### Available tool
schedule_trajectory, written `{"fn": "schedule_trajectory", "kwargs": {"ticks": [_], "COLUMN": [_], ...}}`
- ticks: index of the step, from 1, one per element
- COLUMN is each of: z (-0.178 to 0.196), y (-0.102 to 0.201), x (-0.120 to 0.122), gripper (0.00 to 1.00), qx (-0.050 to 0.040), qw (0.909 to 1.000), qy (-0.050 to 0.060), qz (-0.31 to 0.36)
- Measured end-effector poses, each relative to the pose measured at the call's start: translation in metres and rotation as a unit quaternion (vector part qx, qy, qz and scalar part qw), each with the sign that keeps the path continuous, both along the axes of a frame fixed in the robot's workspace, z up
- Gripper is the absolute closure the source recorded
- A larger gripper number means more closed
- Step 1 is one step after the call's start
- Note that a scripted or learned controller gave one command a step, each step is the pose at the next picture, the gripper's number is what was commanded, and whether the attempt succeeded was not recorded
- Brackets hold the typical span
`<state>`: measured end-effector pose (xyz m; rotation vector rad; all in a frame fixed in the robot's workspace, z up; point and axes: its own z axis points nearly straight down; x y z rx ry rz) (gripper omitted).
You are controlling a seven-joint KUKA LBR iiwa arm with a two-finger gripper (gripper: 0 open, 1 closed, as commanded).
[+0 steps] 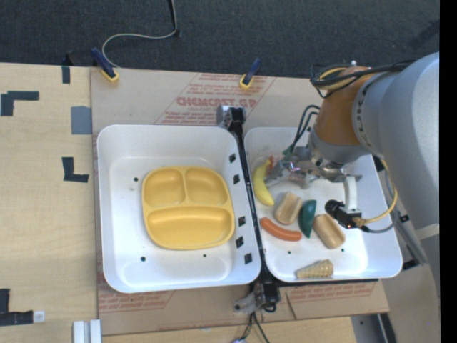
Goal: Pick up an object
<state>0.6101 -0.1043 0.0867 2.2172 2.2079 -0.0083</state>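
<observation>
Robot arm (371,120) reaches in from the right, w/ its gripper (300,166) low over the upper part of the right bin (382,259); can't tell its state. Toy food lies just below and left of it: banana (262,186) nearest, long axis running top to bottom beside the bin's left wall, then bread roll (288,207), sausage (280,229), green pepper (308,218), cone (315,269). Left bin (118,191) holds a yellow divided plate (188,207)
</observation>
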Motion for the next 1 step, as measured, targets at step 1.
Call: {"fn": "schedule_trajectory", "kwargs": {"ticks": [1], "z": [0.0092], "y": [0.0025], "x": [0.0003], "gripper": [1.0], "qx": [0.0023], "qw": [1.0], "qy": [0.0], "qz": [0.001]}}
